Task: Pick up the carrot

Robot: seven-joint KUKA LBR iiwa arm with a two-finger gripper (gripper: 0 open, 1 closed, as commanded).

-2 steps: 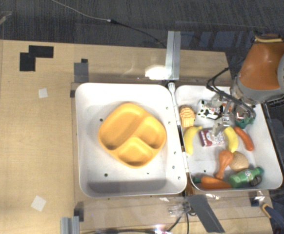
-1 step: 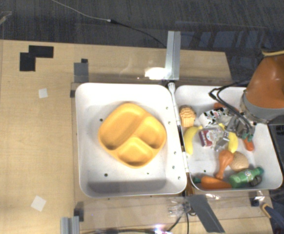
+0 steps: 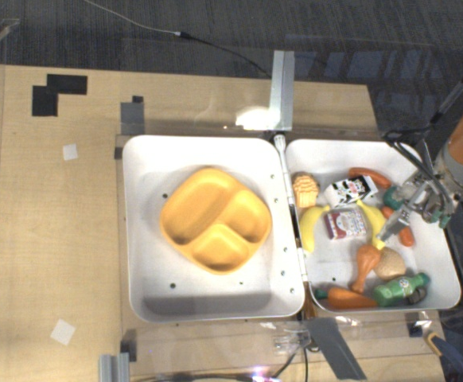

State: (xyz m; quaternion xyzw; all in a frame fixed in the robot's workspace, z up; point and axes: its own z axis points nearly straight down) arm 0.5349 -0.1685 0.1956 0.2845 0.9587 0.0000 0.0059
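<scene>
Seemingly untouched, the carrot (image 3: 351,298) is lying flat along the right bin's (image 3: 446,281) near wall, at about seven o'clock in it, orange and tapered, with a green bottle (image 3: 401,287) just beside it at three o'clock and a drumstick (image 3: 364,263) at twelve. The gripper (image 3: 402,215) is hovering up at one o'clock, well apart from the carrot; whether it is spread or pinching, I cannot tell.

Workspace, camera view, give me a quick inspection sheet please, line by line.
Surface: wooden bench bearing two white bins.
Job's things: carrot lying at the right bin's near edge.
Clutter: banana, green bottle, drumstick beside it; yellow divided plate in the left bin.
Grippers: gripper low over the right bin's right side, nothing seen held.
Cables: thin cable across the floor.
Surroundings: dark carpet.
</scene>
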